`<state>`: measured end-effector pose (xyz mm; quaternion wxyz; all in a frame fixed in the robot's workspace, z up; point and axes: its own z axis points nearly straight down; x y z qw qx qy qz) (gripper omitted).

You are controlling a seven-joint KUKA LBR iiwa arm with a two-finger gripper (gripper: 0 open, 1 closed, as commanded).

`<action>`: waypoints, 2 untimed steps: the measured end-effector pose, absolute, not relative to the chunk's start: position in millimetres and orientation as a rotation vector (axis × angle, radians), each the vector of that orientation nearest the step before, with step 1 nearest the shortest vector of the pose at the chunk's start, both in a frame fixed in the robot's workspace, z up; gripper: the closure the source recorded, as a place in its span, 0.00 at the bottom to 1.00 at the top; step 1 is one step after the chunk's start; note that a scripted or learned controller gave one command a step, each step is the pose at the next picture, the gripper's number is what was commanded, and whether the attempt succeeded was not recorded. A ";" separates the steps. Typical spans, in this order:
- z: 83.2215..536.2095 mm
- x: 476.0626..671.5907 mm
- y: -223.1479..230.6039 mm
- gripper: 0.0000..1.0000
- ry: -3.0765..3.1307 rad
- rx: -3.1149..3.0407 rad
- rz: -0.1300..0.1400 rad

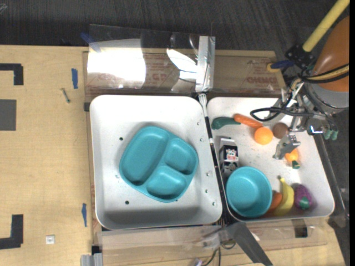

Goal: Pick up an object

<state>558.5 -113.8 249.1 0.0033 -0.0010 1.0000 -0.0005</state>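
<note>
My gripper (pixel 288 147) hangs over the right bin (pixel 319 165), near its right side, with cables trailing above it. A small orange-yellow object (pixel 293 159) lies just below and right of the gripper tip, touching or nearly touching it. Close by on the left sit an orange ball (pixel 263 136) and a brown round object (pixel 280 129). An orange carrot (pixel 247 121) and a dark green piece (pixel 222 123) lie along the bin's back. At the front stand a teal bowl (pixel 248 190), a yellow banana (pixel 285 195) and a purple object (pixel 303 197).
A small black and white item (pixel 229 154) lies by the right bin's left wall. The left bin (pixel 105 121) holds a teal divided plate (pixel 159 163). A clear plastic sheet (pixel 144 65) lies behind the bins.
</note>
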 end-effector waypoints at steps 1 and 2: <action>156.0 574.4 -125.0 0.00 3.135 0.244 0.002; 89.6 617.2 -132.6 0.00 3.106 0.365 -0.001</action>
